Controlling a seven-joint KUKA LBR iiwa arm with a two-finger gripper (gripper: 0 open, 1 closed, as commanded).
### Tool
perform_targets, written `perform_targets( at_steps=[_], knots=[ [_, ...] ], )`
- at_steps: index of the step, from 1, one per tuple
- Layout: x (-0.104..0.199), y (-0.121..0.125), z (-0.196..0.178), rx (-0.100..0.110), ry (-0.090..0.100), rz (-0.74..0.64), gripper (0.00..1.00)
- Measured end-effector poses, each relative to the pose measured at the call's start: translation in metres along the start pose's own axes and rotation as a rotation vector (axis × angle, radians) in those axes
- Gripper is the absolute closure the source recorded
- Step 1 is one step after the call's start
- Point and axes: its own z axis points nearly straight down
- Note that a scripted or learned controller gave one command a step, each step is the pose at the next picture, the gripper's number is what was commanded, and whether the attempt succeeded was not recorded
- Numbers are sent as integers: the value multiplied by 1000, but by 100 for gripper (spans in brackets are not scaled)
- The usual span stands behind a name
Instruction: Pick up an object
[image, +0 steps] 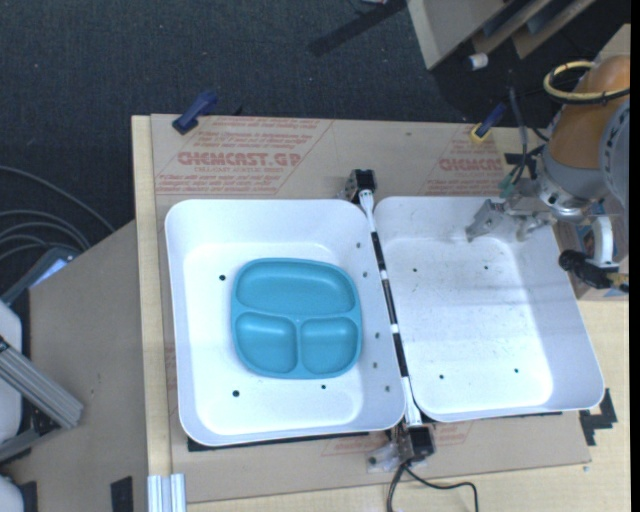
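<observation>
My gripper (497, 222) over far right corner of right bin (560, 350), metal fingers spread apart, nothing between them. Blue plate (296, 317), smooth plastic, rounded rectangle, three compartments, flat in middle of left bin (195, 300). Both bins glossy white, shallow.

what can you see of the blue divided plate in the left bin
The light blue divided plate looks like smooth matte plastic, a rounded rectangle with a raised rim. Ridges split it into three compartments: one wide one along the far side and two smaller ones side by side along the near side. All three look bare. It lies flat and right side up, roughly central on the floor of the left white bin, clear of the walls, with nothing else touching it.
</observation>
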Motion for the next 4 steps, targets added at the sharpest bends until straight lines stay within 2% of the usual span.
perform_targets(
  at_steps=[1,2,3,4],
  knots=[
    [-9,0,20,10,20,1,0],
    [-13,0,10,1,6,0,100],
    [-10,0,10,5,13,-1,0],
    [-11,1,-1,1,7,-2,100]
  ],
)
